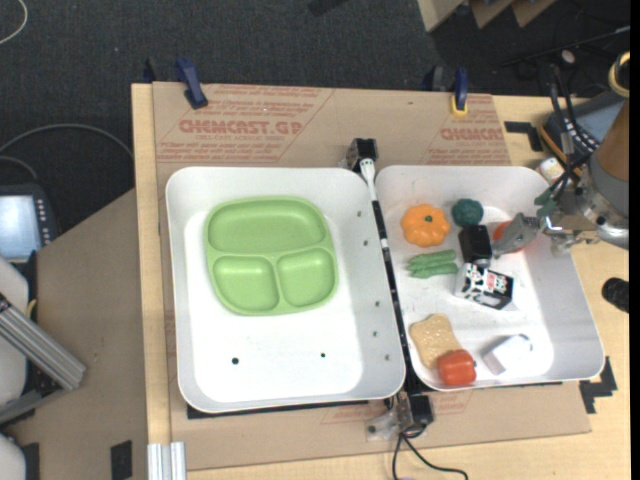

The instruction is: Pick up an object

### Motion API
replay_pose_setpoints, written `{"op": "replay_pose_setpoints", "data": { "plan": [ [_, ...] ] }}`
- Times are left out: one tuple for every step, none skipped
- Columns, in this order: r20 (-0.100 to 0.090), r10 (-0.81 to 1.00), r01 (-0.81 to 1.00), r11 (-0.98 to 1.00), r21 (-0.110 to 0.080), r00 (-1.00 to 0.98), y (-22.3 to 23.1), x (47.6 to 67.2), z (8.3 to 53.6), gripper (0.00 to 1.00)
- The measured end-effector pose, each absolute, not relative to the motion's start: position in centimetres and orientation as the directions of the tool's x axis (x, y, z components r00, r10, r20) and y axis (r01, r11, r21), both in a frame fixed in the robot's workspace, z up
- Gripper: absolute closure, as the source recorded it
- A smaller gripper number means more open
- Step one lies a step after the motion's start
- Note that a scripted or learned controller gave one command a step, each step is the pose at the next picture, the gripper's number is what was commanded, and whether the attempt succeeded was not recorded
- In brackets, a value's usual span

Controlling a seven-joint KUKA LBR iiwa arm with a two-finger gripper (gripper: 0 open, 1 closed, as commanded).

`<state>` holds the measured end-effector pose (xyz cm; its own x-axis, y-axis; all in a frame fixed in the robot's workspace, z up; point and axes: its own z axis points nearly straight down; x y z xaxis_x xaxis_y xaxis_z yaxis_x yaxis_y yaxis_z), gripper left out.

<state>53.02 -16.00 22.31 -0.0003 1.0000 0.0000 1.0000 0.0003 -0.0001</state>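
Observation:
My gripper (512, 234) reaches in from the right over the upper middle of the right bin (570, 298). Its tip hangs beside a black block (474, 243) and just above a black-and-white patterned carton (487, 285). A bit of red (506, 232) peeks out behind the tip. To its left lie an orange pumpkin (425, 225), a dark green round piece (467, 211) and a green pea pod (432, 264). At the front of the bin are a bread slice (432, 335), a red tomato (456, 368) and a small white piece (508, 351).
The left bin (200, 368) holds a light green divided plate (270, 255). A black divider rail (382, 258) runs between the bins. The arm's body (605, 183) and cables crowd the right edge of the bench.

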Motion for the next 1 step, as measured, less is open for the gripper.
{"op": "replay_pose_setpoints", "data": {
  "plan": [
    [0.002,1.0,1.0,0.003,-0.005,-0.003,-16.72,57.24,11.67,0.0]
  ]
}}
